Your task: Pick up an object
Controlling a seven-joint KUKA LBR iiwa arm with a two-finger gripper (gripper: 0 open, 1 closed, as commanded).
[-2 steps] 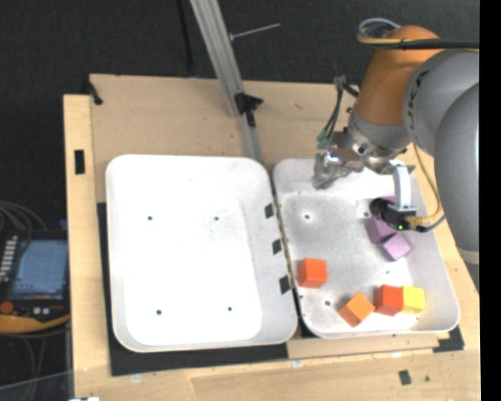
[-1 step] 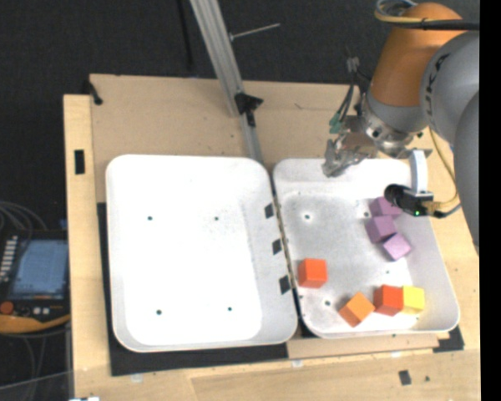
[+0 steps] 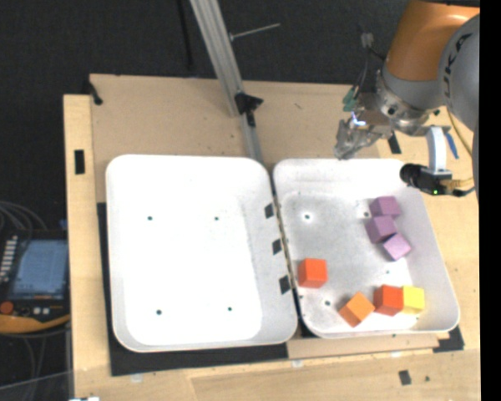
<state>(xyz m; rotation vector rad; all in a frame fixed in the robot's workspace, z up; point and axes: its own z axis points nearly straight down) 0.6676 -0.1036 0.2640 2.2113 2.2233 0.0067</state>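
Gripper (image 3: 348, 144) hangs over the right bin's (image 3: 334, 174) far rim, jaw state unclear; blocks (image 3: 385, 226) lie below.

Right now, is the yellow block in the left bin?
No, the yellow block sits in the right bin, beside a red block near its front corner.

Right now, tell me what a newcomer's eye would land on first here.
The bright blocks in the right bin: three purple blocks clustered toward its far right, a lone orange block by its left wall, and an orange block, red block and yellow block along its near edge. Next, the orange-banded arm, its gripper above that bin's far rim.
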